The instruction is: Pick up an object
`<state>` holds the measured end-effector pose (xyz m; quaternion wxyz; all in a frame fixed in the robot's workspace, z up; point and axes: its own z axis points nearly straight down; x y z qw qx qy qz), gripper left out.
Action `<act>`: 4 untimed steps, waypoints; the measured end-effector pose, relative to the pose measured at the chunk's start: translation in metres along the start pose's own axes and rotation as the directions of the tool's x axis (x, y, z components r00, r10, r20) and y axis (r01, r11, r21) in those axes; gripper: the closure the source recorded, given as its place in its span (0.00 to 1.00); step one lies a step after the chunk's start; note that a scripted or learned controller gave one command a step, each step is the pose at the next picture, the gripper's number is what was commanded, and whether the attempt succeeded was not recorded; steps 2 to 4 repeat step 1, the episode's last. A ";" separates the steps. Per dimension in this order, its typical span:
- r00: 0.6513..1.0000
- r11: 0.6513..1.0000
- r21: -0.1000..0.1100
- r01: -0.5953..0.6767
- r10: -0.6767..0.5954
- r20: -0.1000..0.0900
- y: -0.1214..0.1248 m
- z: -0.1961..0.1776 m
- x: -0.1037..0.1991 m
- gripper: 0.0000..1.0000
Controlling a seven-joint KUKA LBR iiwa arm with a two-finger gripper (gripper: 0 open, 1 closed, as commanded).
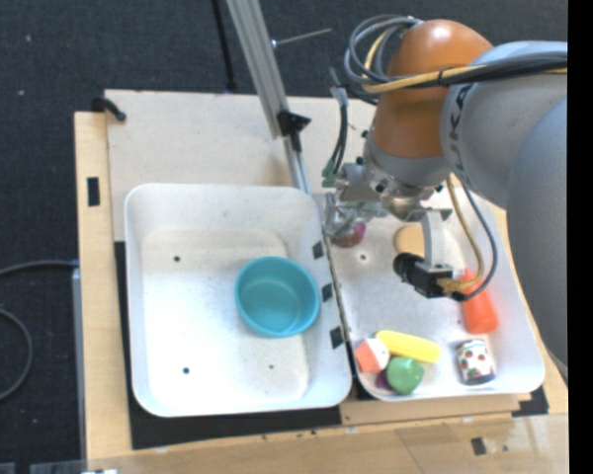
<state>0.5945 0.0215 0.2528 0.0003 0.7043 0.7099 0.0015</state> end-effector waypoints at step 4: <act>1.000 1.000 0.000 -0.001 0.001 0.000 0.034 0.000 0.048 1.00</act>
